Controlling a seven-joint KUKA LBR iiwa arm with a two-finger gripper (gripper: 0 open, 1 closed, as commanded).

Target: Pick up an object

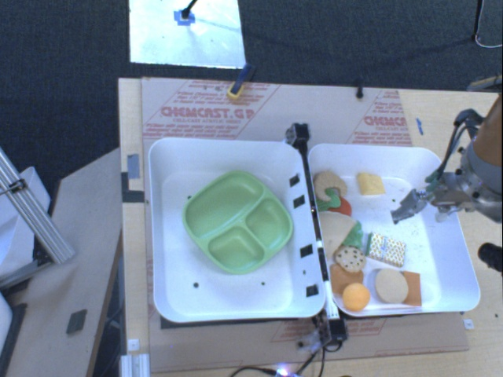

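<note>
Claw (421, 207) over right bin (452, 246) near right wall; finger spread unclear.

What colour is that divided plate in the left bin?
Light green; the divided plate shows plainly in the camera view, lying in the left bin.

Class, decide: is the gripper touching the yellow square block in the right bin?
Apart. The camera view shows bare white bin floor between the gripper and the yellow square block.

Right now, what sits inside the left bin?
The left bin holds one green divided plate, tilted diagonally, its three compartments bare. Whatever lies beneath the plate is covered. The food pieces all lie in the right bin.
</note>
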